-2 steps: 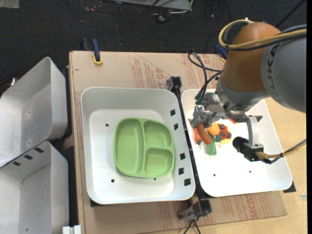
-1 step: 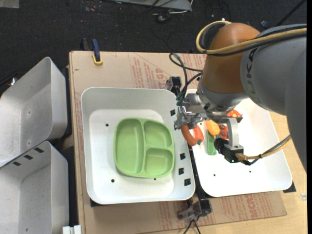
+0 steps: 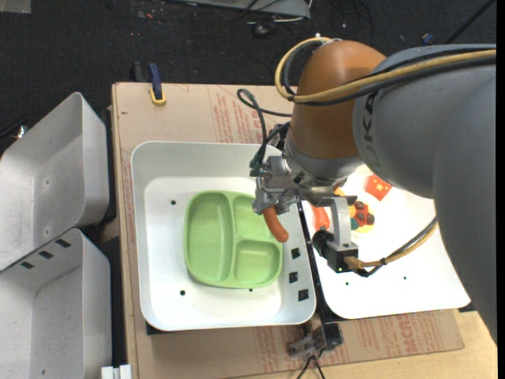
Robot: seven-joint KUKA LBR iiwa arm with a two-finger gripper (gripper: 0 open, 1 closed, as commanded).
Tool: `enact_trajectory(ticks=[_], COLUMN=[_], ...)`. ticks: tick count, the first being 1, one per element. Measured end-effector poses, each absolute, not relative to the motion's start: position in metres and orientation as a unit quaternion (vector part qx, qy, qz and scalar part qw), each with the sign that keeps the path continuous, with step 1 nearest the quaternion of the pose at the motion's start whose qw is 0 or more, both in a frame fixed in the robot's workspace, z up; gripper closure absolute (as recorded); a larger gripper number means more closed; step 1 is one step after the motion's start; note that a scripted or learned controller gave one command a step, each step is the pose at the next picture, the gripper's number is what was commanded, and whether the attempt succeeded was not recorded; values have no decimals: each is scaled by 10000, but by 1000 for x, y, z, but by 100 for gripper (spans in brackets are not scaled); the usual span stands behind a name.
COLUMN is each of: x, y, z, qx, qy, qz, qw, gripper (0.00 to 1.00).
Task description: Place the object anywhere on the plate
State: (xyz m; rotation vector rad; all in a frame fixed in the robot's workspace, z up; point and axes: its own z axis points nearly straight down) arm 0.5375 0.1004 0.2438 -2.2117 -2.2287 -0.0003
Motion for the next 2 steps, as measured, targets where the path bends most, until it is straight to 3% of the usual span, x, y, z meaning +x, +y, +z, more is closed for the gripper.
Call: enact_trajectory(ticks=[1, 2], x=[536, 537], y=[126, 124], z=[226, 227], qx=[-7054, -7063], qy=[-7088, -7079], qz=[14, 10], qw=[12, 5], gripper=[100, 0])
